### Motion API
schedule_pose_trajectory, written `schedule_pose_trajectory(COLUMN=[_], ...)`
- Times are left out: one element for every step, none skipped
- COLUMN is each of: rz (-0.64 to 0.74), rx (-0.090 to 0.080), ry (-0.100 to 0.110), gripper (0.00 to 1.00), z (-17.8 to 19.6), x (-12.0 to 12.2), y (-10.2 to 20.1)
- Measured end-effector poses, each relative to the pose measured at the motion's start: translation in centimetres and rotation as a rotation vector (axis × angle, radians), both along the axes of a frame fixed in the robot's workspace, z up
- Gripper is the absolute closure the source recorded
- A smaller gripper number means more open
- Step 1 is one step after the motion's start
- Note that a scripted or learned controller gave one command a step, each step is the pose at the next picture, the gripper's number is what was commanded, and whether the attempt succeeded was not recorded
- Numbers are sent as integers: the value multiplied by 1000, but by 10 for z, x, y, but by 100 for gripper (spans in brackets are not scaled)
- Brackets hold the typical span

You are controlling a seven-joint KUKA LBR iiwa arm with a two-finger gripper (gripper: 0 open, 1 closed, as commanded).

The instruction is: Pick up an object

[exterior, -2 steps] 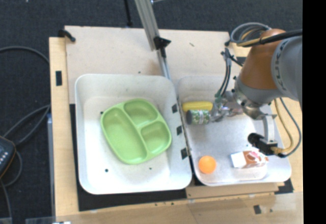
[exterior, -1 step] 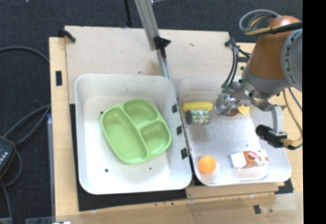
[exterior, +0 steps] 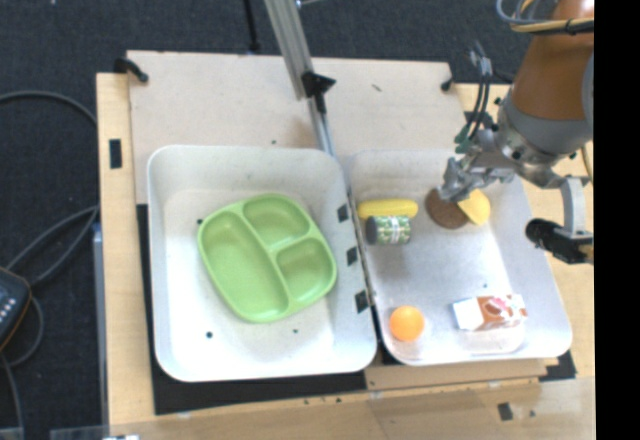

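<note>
Since end effector sits low over round brown disc and yellow lemon-like piece | pick apparently targets these | finger state: cannot tell

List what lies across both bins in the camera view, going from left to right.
green divided plate → corn cob → orange ball → brown round piece → red and white packet. The small jar sits right under the corn cob, so I leave it out.
</note>
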State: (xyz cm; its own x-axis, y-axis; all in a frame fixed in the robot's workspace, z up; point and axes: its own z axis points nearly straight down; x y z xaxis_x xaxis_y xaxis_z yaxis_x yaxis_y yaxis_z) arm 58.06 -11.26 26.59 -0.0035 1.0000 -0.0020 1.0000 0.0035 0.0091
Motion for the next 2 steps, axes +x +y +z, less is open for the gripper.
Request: schedule_pose_trajectory(rz=[4,3], rx=[3,2], ry=[7,8], gripper=[100,100], z=[-1,-6], x=[10,7], y=[61,114])
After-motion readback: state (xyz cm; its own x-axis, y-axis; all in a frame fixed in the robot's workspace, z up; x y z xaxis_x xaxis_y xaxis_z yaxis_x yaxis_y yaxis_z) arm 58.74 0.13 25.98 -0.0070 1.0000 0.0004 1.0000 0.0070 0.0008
